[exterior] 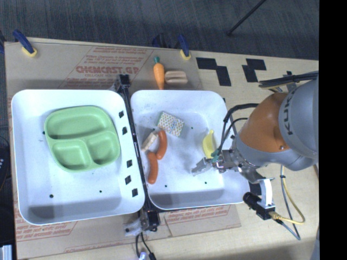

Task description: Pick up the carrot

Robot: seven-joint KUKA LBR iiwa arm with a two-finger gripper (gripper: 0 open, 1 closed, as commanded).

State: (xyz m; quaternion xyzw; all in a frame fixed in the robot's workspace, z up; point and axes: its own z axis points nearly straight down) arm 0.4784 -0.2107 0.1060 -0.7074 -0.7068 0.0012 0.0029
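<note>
The carrot (pixel 158 76), orange with a green top, lies on the cardboard just behind the right bin (pixel 217 196), outside both bins. It points toward the bin's back rim. My gripper (pixel 200 167) hangs low over the right bin's floor, right of centre and just below a yellow banana (pixel 209 143). The carrot is far from the gripper, up and to the left. Nothing shows in the gripper.
A tan bun-like toy (pixel 175 78) lies right beside the carrot. The right bin also holds two orange-red sausage pieces (pixel 153 167), a bread piece (pixel 149 141) and a patterned block (pixel 171 123). A green divided tray (pixel 81 137) sits in the left bin (pixel 27 199).
</note>
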